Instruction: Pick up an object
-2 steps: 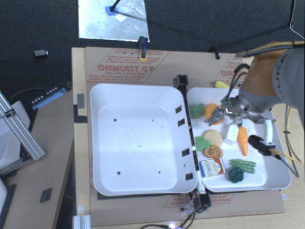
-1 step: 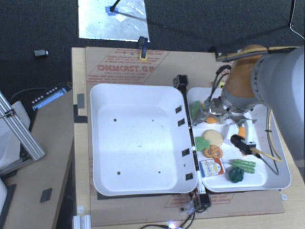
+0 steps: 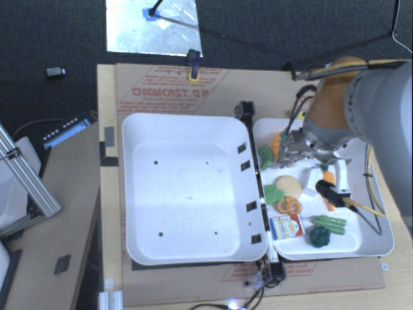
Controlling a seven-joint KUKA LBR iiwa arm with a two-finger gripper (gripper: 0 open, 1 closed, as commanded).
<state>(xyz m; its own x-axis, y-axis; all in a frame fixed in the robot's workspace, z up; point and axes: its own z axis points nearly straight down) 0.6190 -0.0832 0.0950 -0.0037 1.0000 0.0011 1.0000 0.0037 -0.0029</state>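
At the right of the frame, the right bin [image 3: 371, 241] holds the small objects: a tan bun [image 3: 289, 186], an orange pretzel [image 3: 290, 206], a red-and-white packet [image 3: 286, 227], green beans [image 3: 330, 223] and a dark green piece [image 3: 319, 236]. The gripper [image 3: 303, 152] sits low over that bin's upper part, and its own body hides whether it is parted, closed or gripping. The left bin [image 3: 139, 131] fills the middle of the frame.

Two bins stand side by side on the bench [image 3: 161, 86]: the left bin [image 3: 187, 186] and the right bin [image 3: 361, 237], which holds small objects [image 3: 288, 187]; the arm [image 3: 381, 108] reaches over its far part
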